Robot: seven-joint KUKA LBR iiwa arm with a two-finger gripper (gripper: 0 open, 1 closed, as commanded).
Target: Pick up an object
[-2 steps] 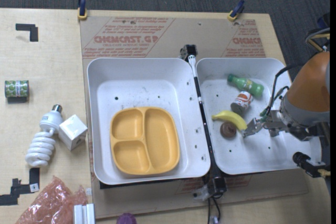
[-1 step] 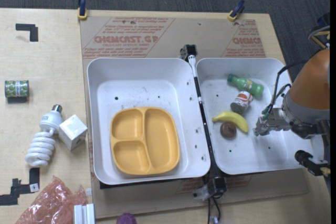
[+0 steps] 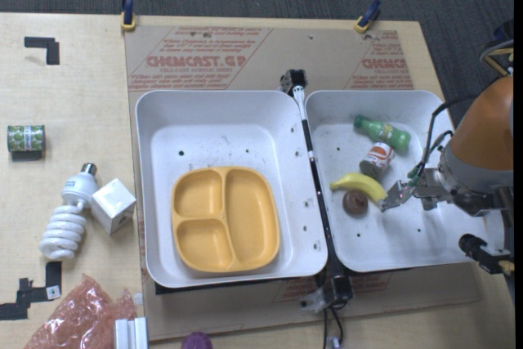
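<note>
Objects for picking are gathered in the right bin (image 3: 359,253): a banana (image 3: 358,185), a green bottle (image 3: 382,131), a small can (image 3: 377,157) with a red and white label, and a brown round item (image 3: 355,204). The banana is laid with its long axis running from left to lower right, slightly curved, with its left tip toward the divider between the bins. The brown round item is tucked just under the banana and touches it. The can is set just above the banana's right end. The green bottle is laid on its side, its long axis slanting from upper left to lower right, with the cap end toward the upper left.

The gripper (image 3: 395,197) is seen low over the right bin, just right of the banana's right end and near the brown round item. How far it is open cannot be told, and nothing can be seen to be held by it.

A yellow divided plate (image 3: 225,218) is placed in the left bin (image 3: 151,176). On the surface (image 3: 73,110) to the left, a spiral light bulb (image 3: 68,217), a white cube (image 3: 113,205) and a small green can (image 3: 25,140) are laid out.
</note>
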